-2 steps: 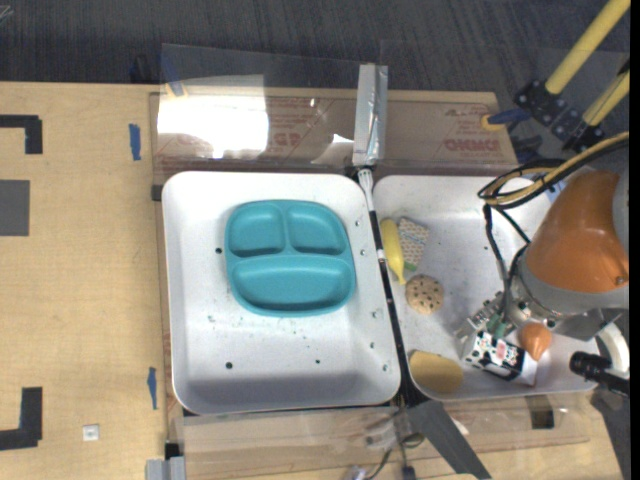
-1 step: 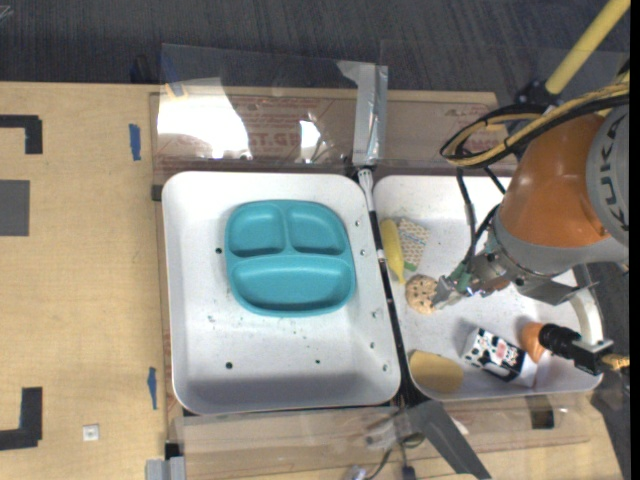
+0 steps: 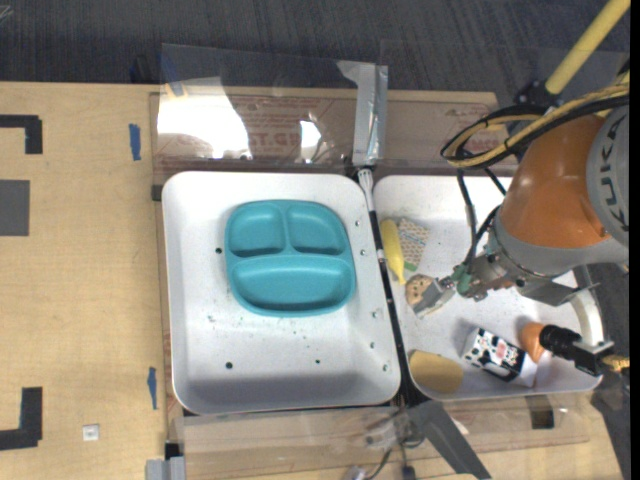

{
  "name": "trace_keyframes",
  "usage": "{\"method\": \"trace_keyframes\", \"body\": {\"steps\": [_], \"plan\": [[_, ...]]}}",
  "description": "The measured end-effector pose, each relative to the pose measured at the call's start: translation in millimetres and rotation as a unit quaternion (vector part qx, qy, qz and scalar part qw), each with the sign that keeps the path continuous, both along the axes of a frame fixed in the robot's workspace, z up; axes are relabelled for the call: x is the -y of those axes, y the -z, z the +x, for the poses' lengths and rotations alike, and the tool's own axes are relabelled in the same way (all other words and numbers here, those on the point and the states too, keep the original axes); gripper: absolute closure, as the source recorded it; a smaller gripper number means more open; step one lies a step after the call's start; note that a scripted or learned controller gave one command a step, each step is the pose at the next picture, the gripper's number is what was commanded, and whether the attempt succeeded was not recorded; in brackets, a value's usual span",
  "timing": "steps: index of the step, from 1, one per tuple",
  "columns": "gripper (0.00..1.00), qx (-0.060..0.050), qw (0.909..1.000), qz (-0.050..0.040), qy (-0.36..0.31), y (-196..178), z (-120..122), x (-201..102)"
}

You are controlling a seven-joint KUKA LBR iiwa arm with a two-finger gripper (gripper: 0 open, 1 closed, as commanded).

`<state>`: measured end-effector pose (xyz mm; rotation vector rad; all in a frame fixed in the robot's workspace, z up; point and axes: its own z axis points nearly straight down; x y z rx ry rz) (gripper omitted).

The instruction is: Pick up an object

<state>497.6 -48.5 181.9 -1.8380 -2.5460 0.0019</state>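
My gripper [image 3: 437, 295] reaches down into the right bin [image 3: 440, 200] near its left wall. Its tip is at a small speckled cookie-like piece [image 3: 418, 290]; contact cannot be judged from this angle. A yellow banana-shaped toy [image 3: 392, 248] lies just above it along the bin's left wall, beside a pale patterned piece [image 3: 414, 238]. A tan round object [image 3: 436, 370] sits at the bin's front left. A black-and-white patterned object [image 3: 494, 353] lies at the front, with a small orange object [image 3: 531, 336] to its right.
The left bin [image 3: 190, 318] holds a teal divided plate [image 3: 290, 256] in its upper middle. The divider between the bins [image 3: 385, 298] runs close to the gripper's left. The arm's orange band [image 3: 555, 193] hangs over the right bin's far right side.
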Motion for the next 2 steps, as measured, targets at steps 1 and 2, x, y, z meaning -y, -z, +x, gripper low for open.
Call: {"method": "trace_keyframes", "body": {"steps": [1, 2], "plan": [[0.0, 0.0, 0.995, -0.0008, 0.1, 0, 13, -7], [0.0, -0.001, 0.9935, -0.0018, 0.114, 26, 28, 63]]}}
